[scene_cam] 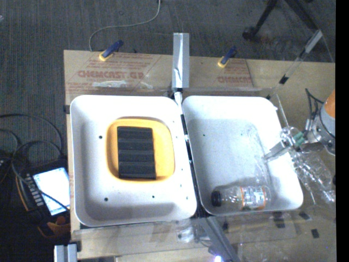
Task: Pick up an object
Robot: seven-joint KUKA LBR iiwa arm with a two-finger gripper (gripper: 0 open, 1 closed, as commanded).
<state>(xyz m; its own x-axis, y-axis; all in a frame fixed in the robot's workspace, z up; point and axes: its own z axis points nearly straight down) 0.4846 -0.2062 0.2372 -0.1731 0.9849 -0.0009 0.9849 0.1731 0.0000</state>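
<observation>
At the right edge of the counter [76, 75], the pincer [275, 152] hangs over the rim of the right bin [229, 113], with the arm's orange band [330, 100] just visible beyond it. Its metal parts blur into a clear crumpled plastic thing [313, 173] lying over the bin's right rim, so I cannot tell how far apart the fingers stand, nor whether anything sits between them. Nothing plainly hangs from it, so I judge the pick as not yet done. Candidates for the grasp lie in both bins. A clear bottle [242, 196] with a dark cap and an orange label lies on its side near the front wall of the right bin, well below the pincer and apart from it. A yellow tray [166, 146] carrying a black ribbed block [135, 152] sits flat in the middle of the left bin [87, 146], far from the pincer. What remains, as I read it, is the whole of the task: coming down on one thing, closing on it and lifting it clear. The bottle looks the nearer choice, though its round smooth body could roll or slip.
</observation>
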